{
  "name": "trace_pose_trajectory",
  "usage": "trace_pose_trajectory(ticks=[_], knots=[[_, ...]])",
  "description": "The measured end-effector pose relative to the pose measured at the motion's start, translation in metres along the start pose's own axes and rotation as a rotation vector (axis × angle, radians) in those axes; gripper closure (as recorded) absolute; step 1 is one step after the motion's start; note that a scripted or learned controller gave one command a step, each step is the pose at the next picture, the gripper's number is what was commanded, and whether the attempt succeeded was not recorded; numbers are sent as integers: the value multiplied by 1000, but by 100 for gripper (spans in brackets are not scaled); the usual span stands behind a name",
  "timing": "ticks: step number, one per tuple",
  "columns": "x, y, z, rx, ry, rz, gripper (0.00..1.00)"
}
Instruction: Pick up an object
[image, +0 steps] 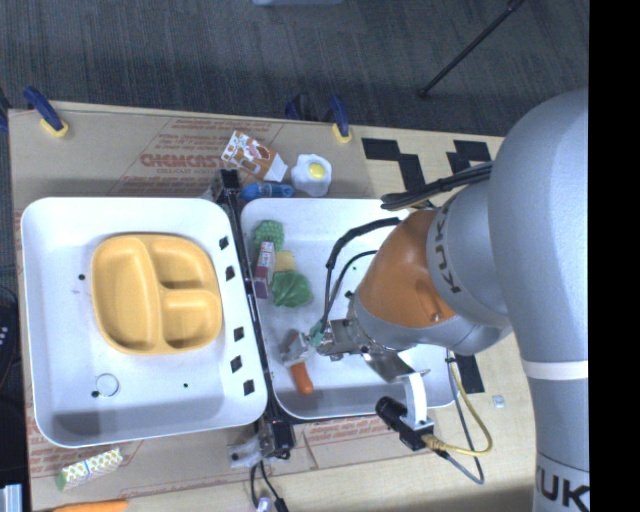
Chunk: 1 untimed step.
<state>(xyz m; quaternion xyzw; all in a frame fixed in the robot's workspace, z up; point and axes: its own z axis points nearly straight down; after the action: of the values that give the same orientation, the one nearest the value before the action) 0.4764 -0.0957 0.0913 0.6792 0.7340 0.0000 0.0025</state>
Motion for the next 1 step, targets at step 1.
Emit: trace_pose_trajectory(ticks=[1], knots=[[0, 1, -10, -4, -3, -4, 100]])
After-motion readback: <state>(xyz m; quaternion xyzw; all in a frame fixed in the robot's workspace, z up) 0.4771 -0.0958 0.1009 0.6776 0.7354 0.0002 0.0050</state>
